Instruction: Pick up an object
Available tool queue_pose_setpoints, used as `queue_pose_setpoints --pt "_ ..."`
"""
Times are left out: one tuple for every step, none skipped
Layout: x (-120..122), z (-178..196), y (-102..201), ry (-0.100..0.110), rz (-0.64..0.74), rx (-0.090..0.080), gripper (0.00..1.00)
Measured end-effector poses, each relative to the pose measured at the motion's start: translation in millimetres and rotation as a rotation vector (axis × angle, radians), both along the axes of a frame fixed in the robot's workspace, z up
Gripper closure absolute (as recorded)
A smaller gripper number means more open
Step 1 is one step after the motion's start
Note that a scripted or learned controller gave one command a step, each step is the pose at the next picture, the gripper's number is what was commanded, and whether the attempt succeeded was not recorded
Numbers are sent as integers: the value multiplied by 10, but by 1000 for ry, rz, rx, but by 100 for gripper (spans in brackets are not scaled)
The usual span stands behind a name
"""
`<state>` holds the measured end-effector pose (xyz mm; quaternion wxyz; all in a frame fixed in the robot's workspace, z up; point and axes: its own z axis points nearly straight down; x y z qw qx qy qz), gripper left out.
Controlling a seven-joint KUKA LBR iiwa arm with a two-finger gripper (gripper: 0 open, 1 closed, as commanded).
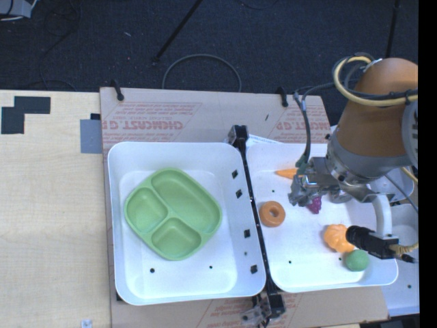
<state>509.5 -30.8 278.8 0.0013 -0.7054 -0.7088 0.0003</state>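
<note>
My gripper (302, 195) hangs low over the middle of the right bin (287, 265). A small purple thing (315, 205) lies right beside it, partly hidden by the wrist; I cannot tell if they touch. To the gripper's left, an orange ring (272, 214) rests on the bin floor. An orange carrot-shaped piece (287, 173) sits just behind the gripper. Further right, near the front, an orange lump (334, 237) lies next to a green ball (356, 260).
The left bin (130, 272) holds a green divided plate (173, 212). A black divider (250, 210) runs between the two bins. The bulky arm (379, 121) covers the back right of the right bin.
</note>
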Motion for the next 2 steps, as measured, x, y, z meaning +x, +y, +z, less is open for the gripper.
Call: queue_pose_setpoints --pt "116 -221 476 4 -1 0 100" --pt "206 -411 1002 5 -1 0 100"
